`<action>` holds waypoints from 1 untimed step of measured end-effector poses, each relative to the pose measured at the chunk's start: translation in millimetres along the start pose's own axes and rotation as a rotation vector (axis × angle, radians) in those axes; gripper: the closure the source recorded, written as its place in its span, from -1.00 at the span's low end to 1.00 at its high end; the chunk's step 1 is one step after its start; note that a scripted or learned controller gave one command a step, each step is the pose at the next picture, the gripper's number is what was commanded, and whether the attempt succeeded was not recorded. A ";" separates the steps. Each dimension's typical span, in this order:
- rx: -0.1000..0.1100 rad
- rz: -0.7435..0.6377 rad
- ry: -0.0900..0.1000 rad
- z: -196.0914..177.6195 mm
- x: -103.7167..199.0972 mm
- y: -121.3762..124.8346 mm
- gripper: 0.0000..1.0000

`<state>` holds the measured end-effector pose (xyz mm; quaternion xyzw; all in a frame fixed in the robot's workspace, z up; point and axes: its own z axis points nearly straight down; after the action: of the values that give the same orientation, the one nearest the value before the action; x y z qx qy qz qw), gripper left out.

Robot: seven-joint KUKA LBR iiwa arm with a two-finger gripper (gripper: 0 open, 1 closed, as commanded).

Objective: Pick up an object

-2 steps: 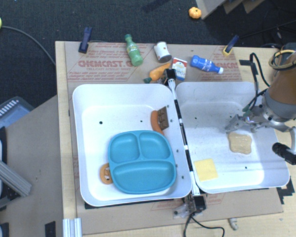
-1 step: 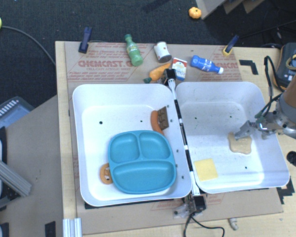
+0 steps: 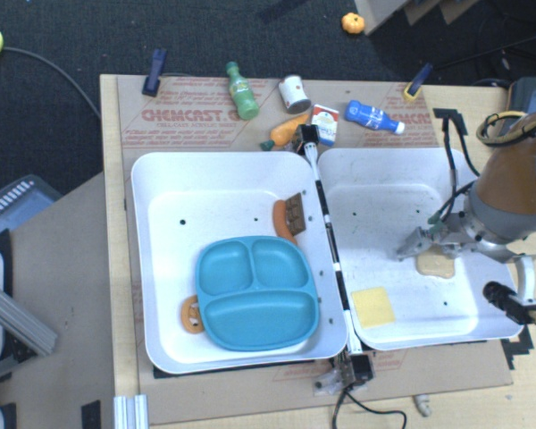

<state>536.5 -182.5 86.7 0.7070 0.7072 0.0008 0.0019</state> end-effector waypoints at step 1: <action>-0.005 0.001 -0.003 -11.1 -1.1 1.4 1.00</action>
<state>537.9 -183.5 97.9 0.7072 0.7070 0.0015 0.0047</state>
